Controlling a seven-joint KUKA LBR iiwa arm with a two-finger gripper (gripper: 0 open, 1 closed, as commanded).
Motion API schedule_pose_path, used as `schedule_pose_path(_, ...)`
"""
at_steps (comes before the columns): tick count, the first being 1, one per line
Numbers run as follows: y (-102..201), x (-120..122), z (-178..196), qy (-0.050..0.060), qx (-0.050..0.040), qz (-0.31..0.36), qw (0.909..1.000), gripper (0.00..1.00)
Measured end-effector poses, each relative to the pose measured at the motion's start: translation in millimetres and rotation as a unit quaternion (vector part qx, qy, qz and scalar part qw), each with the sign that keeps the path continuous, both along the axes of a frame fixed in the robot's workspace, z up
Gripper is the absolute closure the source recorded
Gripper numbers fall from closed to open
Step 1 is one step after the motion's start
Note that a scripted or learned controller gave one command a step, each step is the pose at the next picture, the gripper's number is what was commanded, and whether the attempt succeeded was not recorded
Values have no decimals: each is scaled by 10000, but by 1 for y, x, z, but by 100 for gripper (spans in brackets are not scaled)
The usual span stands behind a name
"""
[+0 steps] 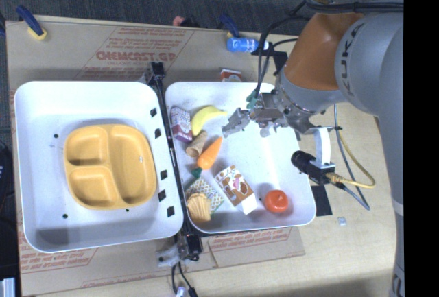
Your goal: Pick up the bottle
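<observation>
The bottle (236,189) lies on its side in the front part of the right bin (288,151); it has a brown and white patterned label and a white cap end pointing to the front right. My gripper (234,121) hangs above the middle of the right bin, behind the bottle and just right of the banana (204,117) and the carrot (210,151). Its two fingers are spread open with nothing between them. It is well apart from the bottle.
Also in the right bin are a red tomato (277,201), a waffle cone (199,206), a patterned packet (206,190), a dark packet (181,123) and a tan cork-like piece (195,146). A yellow divided plate (110,165) lies in the left bin (34,117).
</observation>
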State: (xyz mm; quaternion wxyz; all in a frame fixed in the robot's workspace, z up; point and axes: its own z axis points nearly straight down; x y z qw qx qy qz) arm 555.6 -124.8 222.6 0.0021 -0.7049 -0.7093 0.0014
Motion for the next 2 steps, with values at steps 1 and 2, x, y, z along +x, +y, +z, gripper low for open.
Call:
schedule_pose_path(1, 0, 0, 10, 11, 3, 23, 10000, 100)
schedule_pose_path(2, 6, -60, 44, -3, 3, 676, 9977, 100)
